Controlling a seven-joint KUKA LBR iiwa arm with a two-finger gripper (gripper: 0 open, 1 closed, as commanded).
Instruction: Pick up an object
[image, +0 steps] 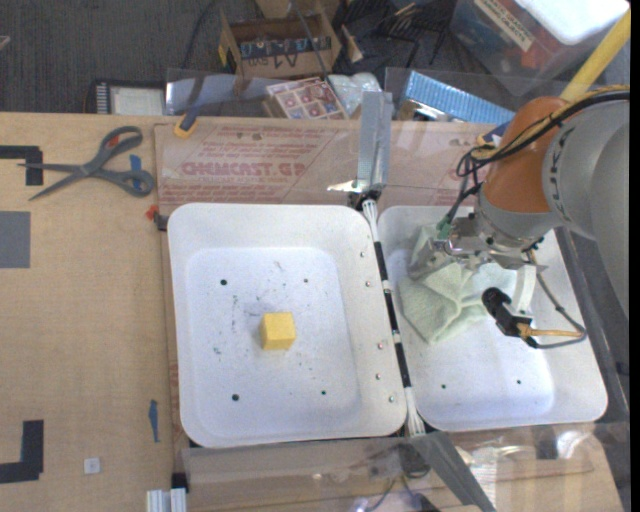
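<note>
Not finished, by the look of it: no object clear of a bin yet. Gripper (462, 250) down in the right bin (500, 400), toward its 11 o'clock corner, low over a crumpled pale green cloth (445, 300) and seemingly touching its upper edge. Whether cloth sits between the jaws, or whether the jaws stand apart or together, cannot be told; too much hidden by the wrist and the cables. Likely a grasp attempt under way on the cloth, with closing, lifting and holding left to do, judging from the low pose.

Other candidate: a yellow block (279, 331) lying just below the middle of the left bin (200, 240), well apart from the gripper, untouched.

Count:
- Two white bins, side by side.
- One yellow block.
- One green cloth.
- One arm (560, 160), grey with an orange band, reaching in from 3 o'clock.
- One pair of scissors (95, 172) on the bench (80, 330), at 10 o'clock from the left bin.
</note>
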